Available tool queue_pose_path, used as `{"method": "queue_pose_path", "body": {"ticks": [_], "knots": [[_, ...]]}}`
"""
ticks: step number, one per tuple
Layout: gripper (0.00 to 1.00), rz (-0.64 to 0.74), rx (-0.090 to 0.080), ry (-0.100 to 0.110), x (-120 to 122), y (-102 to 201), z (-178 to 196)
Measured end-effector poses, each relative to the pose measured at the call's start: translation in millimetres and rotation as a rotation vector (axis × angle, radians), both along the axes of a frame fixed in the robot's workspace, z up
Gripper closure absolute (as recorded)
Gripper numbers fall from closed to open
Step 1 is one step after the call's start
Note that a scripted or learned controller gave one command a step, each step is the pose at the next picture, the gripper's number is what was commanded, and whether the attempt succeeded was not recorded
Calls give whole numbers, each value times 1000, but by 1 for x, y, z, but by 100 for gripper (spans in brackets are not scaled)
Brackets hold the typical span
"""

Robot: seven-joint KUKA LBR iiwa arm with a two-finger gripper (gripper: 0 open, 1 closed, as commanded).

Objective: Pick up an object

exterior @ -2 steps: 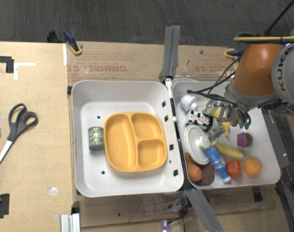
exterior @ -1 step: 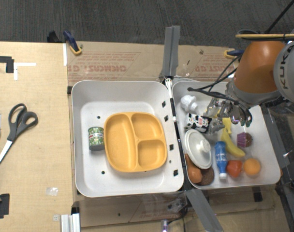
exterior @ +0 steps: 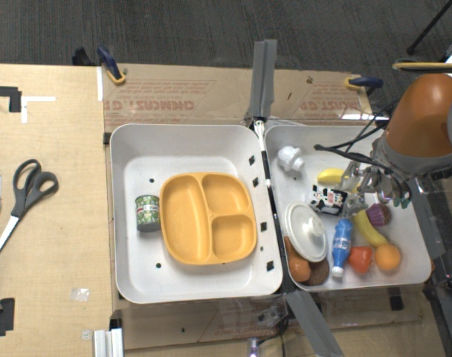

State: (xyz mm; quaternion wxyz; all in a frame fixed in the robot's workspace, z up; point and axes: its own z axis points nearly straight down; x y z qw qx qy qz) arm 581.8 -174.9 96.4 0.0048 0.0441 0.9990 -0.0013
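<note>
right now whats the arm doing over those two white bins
The grey arm with the orange band reaches in from the right, and its hand hangs over the right white bin, beside a small black-and-white cow toy. Around it lie a yellow banana, a blue bottle, a purple plum-like fruit and a white lidded bowl. The left white bin holds a yellow divided plate and a small green can.

i see black-handled scissors (exterior: 21, 192) lying on the pale wooden bench (exterior: 47, 274) at the left, well apart from the bins. a blue clamp (exterior: 111, 65) grips the cardboard sheet (exterior: 174, 95) at its upper left corner, another blue clamp (exterior: 366, 83) at the upper right. a grey bar (exterior: 263, 76) stands between the bins.
</note>
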Motion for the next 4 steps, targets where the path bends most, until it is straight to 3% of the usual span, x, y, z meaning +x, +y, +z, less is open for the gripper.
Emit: {"method": "queue_pose_path", "body": {"ticks": [1,2,3,4], "knots": [[100,1,3,5,-32,88,103],[100,145,2,5,30,91,124],[100,361,0,5,-25,61,6],[100,405,1,7,14,41,170]]}}
